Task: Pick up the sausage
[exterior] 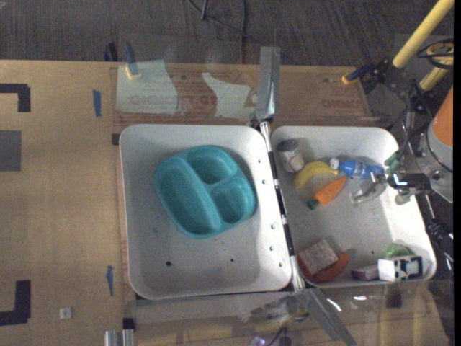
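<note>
Rightmost in the scene, the pincer [398, 181] hung over the right edge of the right bin [338, 222], at about mid-depth, carried on the grey arm [441, 166] with its orange band. Whether the pincer was wide or narrow could not be told, as its parts were dark and blurred against the bin wall. Nothing could be seen held in it.

Just left of the pincer lay a small silvery object [368, 189] whose nature could not be made out. Slightly farther off lay a blue bottle [358, 168] on its side. Left of the bottle sat a yellow banana [314, 173], and a carrot [329, 192] lay just near of the banana, at a slant. A small can [290, 155] stood upright in the far left corner of this bin.

The sausage [334, 271], reddish brown and curved, lay well apart from the pincer, against the near wall of the right bin towards its left side. A pinkish block [318, 254] rested partly over its left end. Along the same near wall, to the right, lay a small purple piece [364, 272], a black-and-white box [408, 267] and a green item [396, 250].

The left bin [144, 251] held a teal divided plate [205, 190]. Both bins sat on the tan surface [57, 215].
</note>
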Action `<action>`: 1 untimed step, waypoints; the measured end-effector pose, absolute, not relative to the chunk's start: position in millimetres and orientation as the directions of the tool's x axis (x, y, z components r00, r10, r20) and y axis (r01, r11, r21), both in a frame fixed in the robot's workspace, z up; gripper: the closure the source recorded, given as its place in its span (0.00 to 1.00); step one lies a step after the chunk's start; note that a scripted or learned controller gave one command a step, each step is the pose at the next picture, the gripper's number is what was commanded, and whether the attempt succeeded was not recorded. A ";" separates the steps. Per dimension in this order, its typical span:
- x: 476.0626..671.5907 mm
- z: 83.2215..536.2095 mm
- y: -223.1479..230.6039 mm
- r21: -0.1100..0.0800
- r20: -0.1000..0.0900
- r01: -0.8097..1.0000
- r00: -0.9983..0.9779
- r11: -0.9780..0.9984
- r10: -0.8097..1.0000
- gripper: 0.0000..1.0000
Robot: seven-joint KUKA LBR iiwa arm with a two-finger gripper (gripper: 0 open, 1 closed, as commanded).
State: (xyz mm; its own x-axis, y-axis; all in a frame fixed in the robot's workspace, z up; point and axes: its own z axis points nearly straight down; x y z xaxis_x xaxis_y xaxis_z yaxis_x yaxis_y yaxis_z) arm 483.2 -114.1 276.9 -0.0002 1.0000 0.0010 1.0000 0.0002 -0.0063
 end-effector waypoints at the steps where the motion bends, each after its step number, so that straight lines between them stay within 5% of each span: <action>1: 507.3 291.3 -91.6 -0.002 -0.001 1.000 0.023 -0.023 1.000 0.00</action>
